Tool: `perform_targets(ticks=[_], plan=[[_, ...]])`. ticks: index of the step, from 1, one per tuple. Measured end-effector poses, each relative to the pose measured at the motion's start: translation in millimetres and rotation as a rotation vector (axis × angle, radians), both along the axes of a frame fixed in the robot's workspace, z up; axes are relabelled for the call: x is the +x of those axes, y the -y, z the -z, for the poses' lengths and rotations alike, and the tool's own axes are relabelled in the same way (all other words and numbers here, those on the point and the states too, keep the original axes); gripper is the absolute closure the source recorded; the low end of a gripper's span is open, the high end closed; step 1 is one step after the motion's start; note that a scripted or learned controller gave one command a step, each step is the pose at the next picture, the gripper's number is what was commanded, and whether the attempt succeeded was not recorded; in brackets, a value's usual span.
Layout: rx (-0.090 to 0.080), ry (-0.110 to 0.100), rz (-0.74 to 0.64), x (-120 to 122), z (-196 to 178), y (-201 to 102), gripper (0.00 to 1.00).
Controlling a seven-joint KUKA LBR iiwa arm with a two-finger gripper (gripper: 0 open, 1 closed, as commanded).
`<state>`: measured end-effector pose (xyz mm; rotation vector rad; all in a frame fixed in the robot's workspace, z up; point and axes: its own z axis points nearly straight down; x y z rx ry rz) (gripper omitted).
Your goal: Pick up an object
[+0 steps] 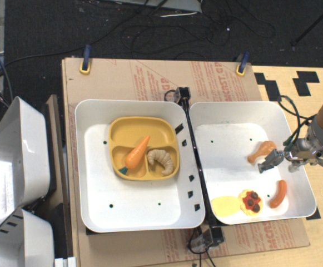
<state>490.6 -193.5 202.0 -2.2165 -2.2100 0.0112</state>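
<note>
cardboard-topped bench [150, 74], 2 white bins; jaws [271, 162] in right bin [228, 115] beside orange piece [261, 151]; jaw state unclear.

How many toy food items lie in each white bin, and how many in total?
Left white bin: 2, orange plastic carrot and beige plastic shrimp.
Right white bin: 4, orange drumstick, red sausage, yellow flat piece, dark red berry cluster.
Total: 6

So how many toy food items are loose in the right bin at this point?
4. An orange drumstick-like piece sits beside the gripper; a sausage lies near the right wall; a yellow flat piece and a berry-topped piece lie along the front edge.
</note>
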Motion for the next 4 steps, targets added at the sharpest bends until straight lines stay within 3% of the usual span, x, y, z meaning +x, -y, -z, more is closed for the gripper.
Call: perform_targets(ticks=[1, 3, 4], plan=[[-0.003, 0.012, -0.004, 3, -6, 0, 0.0], [-0.002, 0.008, 0.0, -11, 95, 3, 0.0], [-0.002, 0.011, -0.001, -11, 111, 2, 0.0]])
